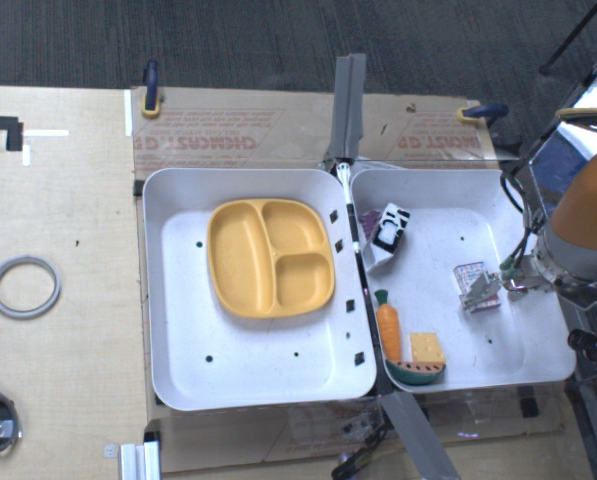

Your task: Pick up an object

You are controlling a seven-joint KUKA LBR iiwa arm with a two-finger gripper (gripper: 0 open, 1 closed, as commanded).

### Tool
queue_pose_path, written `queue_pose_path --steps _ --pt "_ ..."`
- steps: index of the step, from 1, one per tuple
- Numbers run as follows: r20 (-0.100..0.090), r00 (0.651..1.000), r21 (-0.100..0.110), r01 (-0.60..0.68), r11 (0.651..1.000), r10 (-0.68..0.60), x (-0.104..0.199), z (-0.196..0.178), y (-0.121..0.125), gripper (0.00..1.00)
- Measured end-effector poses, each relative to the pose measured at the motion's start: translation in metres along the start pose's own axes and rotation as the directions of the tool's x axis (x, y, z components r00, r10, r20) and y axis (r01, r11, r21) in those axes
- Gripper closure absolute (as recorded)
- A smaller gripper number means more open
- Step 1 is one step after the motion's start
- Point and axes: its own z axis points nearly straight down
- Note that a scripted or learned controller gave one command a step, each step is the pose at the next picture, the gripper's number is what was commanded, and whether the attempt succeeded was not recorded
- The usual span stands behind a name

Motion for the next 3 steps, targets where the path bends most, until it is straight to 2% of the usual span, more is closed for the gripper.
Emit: queue_pose_path --steps 1,2,3 --pt "0.001 1.0 0.001 0.003 1.0 -0.003 0.0 -0.009 0.0 1.0" --pt "0.003 0.994 -0.001 0.113 0.994 -0.113 -0.016 -0.088 0.045 1.0" --pt "0.003 0.946 0.002 -0.324 0.946 0.324 0.026 -0.075 0.063 1.0"
